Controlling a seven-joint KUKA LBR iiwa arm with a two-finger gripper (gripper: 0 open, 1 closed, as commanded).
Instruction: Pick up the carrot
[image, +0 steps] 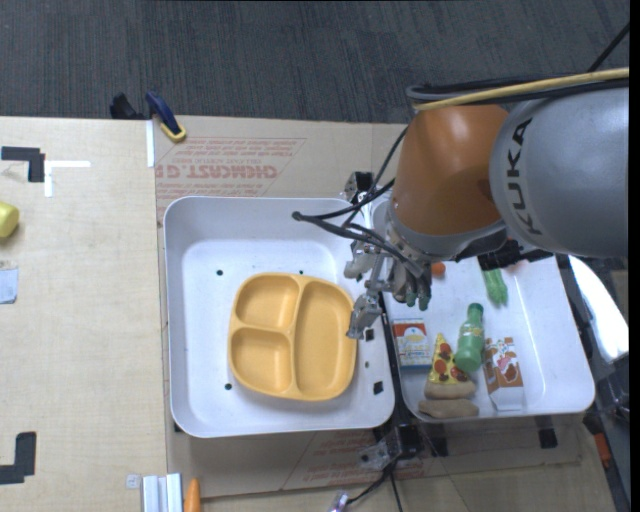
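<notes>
Arm (540, 170) reaches over the bins' shared edge. Left bin (190, 300) holds a yellow plate (292, 335). Right bin (560, 370) holds a bottle (470, 342), pizza slice (443, 362) and cartons. Gripper (385, 285) hangs by the plate's right rim; can't tell if open or closed. Carrot: probably the orange bit (437, 268) in the right bin, mostly hidden under the arm.
</notes>
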